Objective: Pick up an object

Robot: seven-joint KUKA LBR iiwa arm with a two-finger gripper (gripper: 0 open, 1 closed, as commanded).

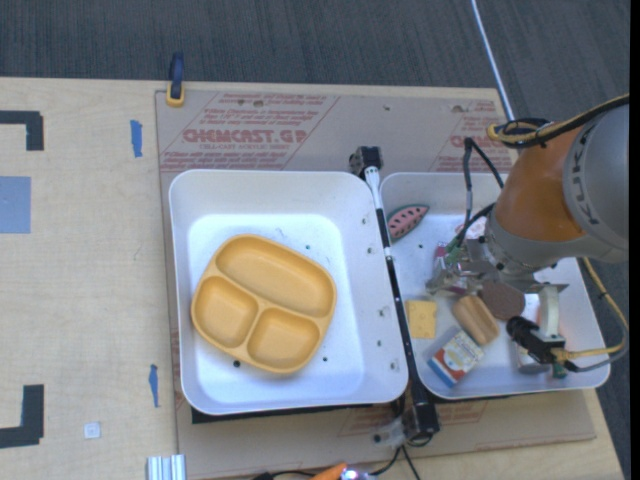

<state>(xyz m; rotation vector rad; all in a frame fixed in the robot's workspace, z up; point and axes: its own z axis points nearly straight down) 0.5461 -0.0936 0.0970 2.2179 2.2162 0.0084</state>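
My gripper [452,270] hangs low over the middle of the right bin [440,190], with the grey arm and its orange band coming in from the right. Just below it lie a tan bread-like roll [475,319] and a brown disc [501,299]. A yellow cheese square [422,319] lies to the lower left of the gripper. A small red-and-white carton [456,356] sits near the bin's front edge. A pink and green watermelon slice [407,220] rests at the bin's back left. Nothing shows as held.
The left bin [200,198] holds a yellow divided plate [262,303] with three compartments. A white piece [548,313] lies at the right of the right bin. The two bins meet along a thin dark seam [392,278].
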